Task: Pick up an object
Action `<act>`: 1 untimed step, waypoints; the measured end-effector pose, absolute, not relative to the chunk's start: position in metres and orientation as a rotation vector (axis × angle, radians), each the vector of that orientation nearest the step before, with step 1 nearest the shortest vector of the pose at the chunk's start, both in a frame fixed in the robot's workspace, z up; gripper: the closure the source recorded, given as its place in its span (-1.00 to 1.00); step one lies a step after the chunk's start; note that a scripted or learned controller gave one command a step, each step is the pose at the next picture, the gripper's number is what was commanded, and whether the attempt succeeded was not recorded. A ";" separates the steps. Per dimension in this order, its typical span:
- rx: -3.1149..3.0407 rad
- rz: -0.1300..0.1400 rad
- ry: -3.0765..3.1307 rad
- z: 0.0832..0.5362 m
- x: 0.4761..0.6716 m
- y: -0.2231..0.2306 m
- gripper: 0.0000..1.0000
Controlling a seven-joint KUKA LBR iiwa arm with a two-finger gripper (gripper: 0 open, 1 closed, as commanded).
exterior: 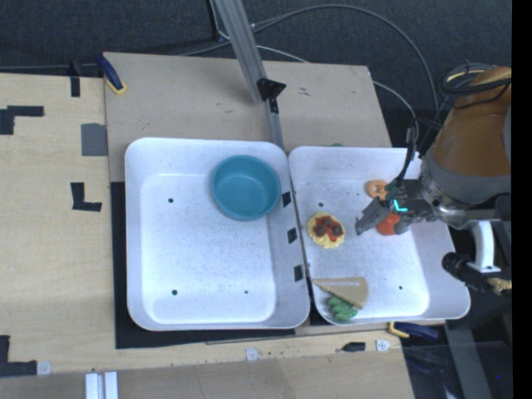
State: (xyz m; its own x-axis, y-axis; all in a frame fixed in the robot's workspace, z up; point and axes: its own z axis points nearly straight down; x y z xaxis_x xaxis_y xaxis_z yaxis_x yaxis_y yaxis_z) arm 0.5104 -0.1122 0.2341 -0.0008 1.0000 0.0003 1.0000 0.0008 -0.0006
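**Claw low over right bin**

Claw (372, 220) down in right bin (416, 302), finger state impossible to tell. Red piece (388, 226) just beside it, orange piece (376, 189) near behind. Yellow-red toy (327, 230) left of claw, apart. Wedge (347, 289) and green bit (339, 308) at front edge. Blue bowl (245, 187) in left bin (158, 298).

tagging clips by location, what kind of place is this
Probably a robotics lab test bench, not a home or kitchen: two white bins side by side on a board, toy food like a small pizza, and a robot arm reaching in.
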 end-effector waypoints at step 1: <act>-2.220 0.000 -2.222 0.234 0.510 -0.112 -1.00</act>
State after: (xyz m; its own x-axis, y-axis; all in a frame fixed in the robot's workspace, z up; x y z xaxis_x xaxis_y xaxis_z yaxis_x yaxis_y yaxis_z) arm 0.5104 -0.1122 0.2341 -0.0008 1.0000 0.0003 1.0000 0.0008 -0.0007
